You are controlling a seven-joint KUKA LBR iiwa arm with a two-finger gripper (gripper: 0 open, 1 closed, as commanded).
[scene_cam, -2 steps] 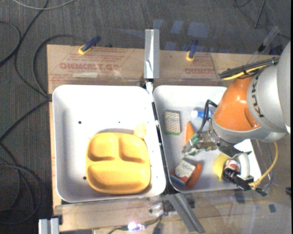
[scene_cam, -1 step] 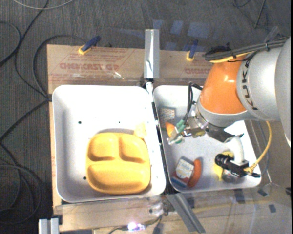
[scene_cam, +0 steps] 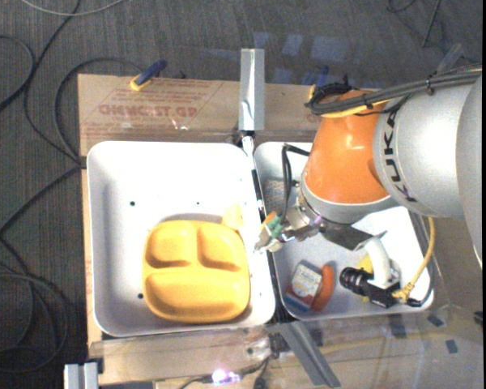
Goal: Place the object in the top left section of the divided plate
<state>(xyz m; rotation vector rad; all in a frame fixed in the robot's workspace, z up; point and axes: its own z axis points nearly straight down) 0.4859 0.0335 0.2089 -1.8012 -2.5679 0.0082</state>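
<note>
Currently the grey arm [scene_cam: 437, 152], with its orange band turned toward the camera, is reaching in from the right and hanging low over the right bin [scene_cam: 269, 164]. Its gripper [scene_cam: 271, 235] is sitting at the wall that the two bins share, just above that wall's lower half. The view is too small and cluttered there, so I cannot tell whether it is open or closed, or whether anything is sitting in it.

In the left bin [scene_cam: 113, 160] the yellow divided plate [scene_cam: 196, 272] is lying flat in the lower middle, with two small sections along its top edge and one wide section below. A small pale yellow object [scene_cam: 233, 215] is lying just outside the plate's upper right corner, touching or nearly touching the rim, and near the gripper. It is resting on the bin floor, not in the top left section.

In the right bin a blue and orange object [scene_cam: 310, 285] is lying near the front wall, below the gripper. Which of these two is the task's thing I cannot tell.

Behind the bins a brown cardboard sheet [scene_cam: 170, 112] is covering the tabletop.
</note>
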